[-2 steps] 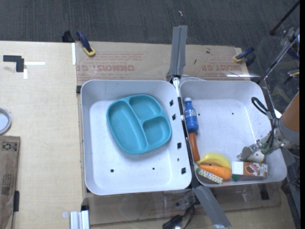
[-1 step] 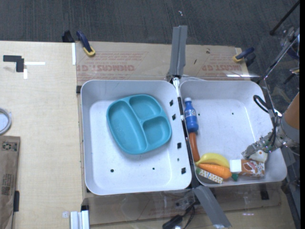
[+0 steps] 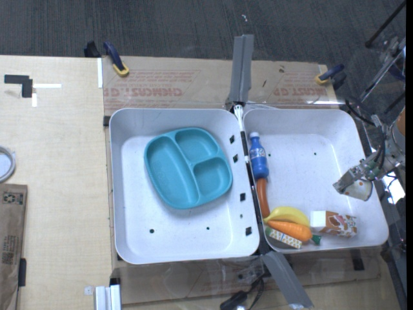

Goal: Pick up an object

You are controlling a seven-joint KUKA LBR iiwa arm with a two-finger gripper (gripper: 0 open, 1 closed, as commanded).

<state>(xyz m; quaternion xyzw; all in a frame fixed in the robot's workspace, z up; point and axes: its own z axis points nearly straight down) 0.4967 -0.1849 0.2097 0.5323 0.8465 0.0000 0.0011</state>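
one blue bottle point(image 3: 258, 158) lies lengthwise, cap toward the far rim.

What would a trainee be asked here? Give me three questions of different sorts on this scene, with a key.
1. True or false: the blue divided plate lies in the left bin.
2. Multiple choice: the blue bottle lies A) on the plate, B) along the right bin's left wall, C) on the bench.
3. Fill in: the carrot lies against the yellow ______.

Key: 1 true; 2 B; 3 banana. The gripper hangs over the right bin's right side.
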